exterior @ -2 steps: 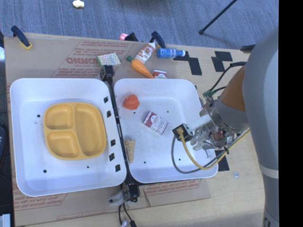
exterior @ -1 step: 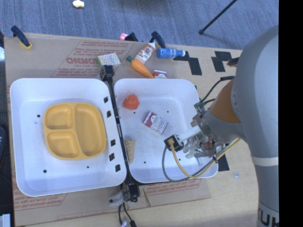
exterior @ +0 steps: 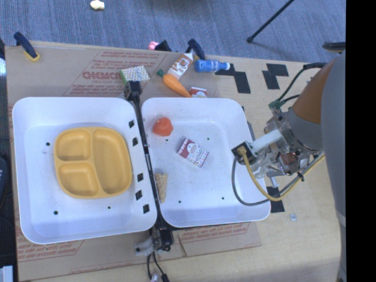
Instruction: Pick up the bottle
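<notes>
Overhead, the bench carried two white bins side by side. The left bin held a yellow divided plate. The right bin held a small red thing, a little printed carton and a tan cone near its left wall.

The bottle, blue and lying on its side, sat outside both bins on the bench, just beyond the right bin's far rim, near a carrot and a white-and-orange packet. It looked small, light and stiff, probably smooth plastic that might roll or slip; taking it across the middle of the body, square to its length, seemed the safest hold.

The claw hung at the right bin's right edge among yellow cables, well apart from the bottle; whether it was wide or narrow could not be told. Open bench lay to the bottle's right, while the bin rim and neighbouring items crowded its near and left sides.
</notes>
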